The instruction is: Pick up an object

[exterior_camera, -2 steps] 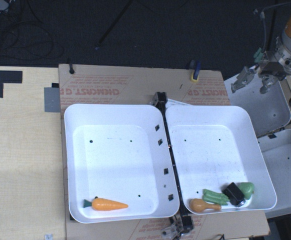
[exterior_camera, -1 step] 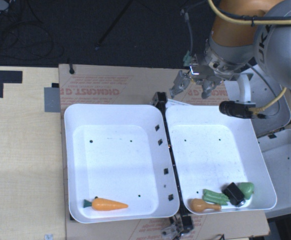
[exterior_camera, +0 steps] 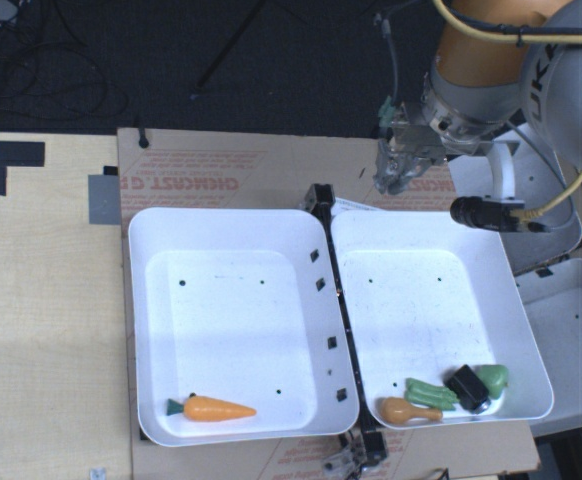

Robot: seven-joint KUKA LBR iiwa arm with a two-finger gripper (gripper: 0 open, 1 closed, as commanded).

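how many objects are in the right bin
4, all clustered in the right bin's near corner: a tan pear-shaped piece, a green pod, a black block and a green piece partly behind it. More could hide beneath.

Red printed lettering is seen upside down on the cardboard sheet under the bins. The words cannot be read.

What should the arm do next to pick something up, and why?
Probably bring the gripper forward and down toward the cluster in the right bin: a black block, green toy vegetables and an orange-tan toy lie at its near edge. The gripper hangs above the bin's far rim, holding nothing visible. The toy carrot lies farther away, in the left bin.
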